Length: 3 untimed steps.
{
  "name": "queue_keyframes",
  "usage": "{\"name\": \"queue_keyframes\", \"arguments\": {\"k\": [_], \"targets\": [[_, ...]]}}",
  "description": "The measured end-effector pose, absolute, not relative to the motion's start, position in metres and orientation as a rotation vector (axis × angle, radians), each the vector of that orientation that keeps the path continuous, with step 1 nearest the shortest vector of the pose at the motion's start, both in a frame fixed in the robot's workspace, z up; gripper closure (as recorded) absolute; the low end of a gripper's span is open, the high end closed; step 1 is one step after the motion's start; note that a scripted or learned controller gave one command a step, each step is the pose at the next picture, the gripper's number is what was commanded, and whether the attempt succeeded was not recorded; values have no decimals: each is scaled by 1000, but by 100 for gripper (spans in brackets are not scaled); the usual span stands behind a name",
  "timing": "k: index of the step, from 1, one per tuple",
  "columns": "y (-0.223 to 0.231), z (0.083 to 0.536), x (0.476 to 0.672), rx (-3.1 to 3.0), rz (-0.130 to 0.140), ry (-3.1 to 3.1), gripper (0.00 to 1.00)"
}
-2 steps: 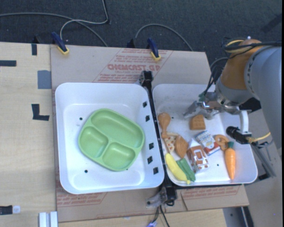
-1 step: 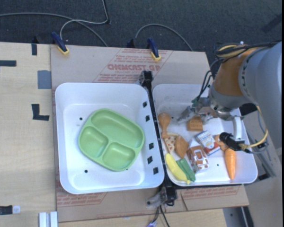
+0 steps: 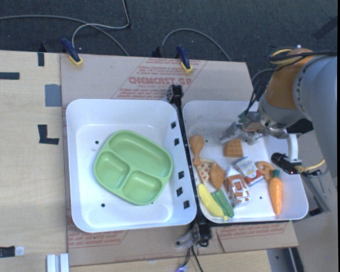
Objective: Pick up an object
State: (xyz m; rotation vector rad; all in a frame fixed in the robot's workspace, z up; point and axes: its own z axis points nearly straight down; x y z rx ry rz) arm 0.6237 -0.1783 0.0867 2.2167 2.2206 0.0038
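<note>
White plastic formed both bins: the left bin (image 3: pixel 79 152) held a green divided plate (image 3: pixel 134 166) near its middle, with bare floor showing all round it up to the walls. In the right bin (image 3: pixel 207 115), the toys crowded the front half, namely a chicken drumstick (image 3: pixel 196 145), a waffle piece (image 3: pixel 233 148), a croissant (image 3: pixel 216 175), a banana (image 3: pixel 211 202), a green pod (image 3: pixel 222 204), a carrot (image 3: pixel 276 194), a pretzel (image 3: pixel 266 168) and small printed cartons (image 3: pixel 238 189). Its back strip lay open. The gripper (image 3: pixel 242 128) hung over the bin's back right area, just behind the waffle piece, its fingers spread and nothing between them. The grey arm (image 3: pixel 306 95) crossed the right rim.
</note>
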Motion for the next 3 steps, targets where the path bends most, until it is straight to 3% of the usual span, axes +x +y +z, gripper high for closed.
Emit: {"name": "queue_keyframes", "arguments": {"k": [1,2,3], "targets": [[-145,87,603,2217,2,2220,0],[-115,85,658,2217,3,2223,0],[-157,87,599,2219,0,2218,0]]}}
